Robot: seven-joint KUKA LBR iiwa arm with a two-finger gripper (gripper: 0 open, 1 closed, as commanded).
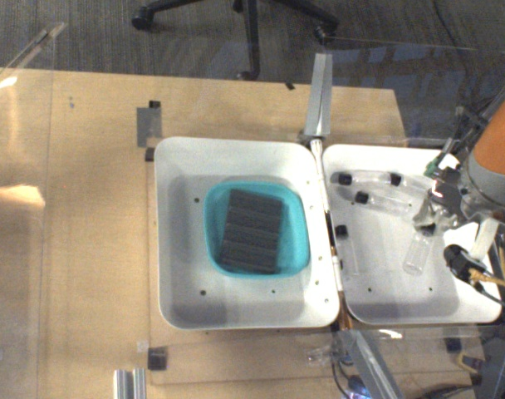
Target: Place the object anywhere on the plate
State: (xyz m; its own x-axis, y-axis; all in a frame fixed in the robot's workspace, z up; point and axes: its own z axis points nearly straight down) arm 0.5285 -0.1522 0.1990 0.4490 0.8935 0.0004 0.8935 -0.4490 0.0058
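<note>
The table (86,248) was pale wood, and two shallow white bins sat on it side by side, their inner walls touching. In the left bin (178,298) lay a teal plate (297,231), squarish with rounded corners, and on it rested a dark grey ridged block (252,231), slightly tilted and covering most of the plate's middle. The right bin (377,281) held several clear plastic tubes with black caps: a loose cluster (375,191) near the far wall, another tube (418,254) lying closer to the right side, and a small black cap (341,232) on its own by the left wall. The arm (495,152), with its orange band, came in from the right edge, and the gripper (435,210) hung over the right bin, just above or beside the nearer tube. Whether it was spread or closed I could not tell from where I stood; cables and metal parts crowded that corner. Beyond the table, the base of an office chair (251,11) stood on grey carpet.
</note>
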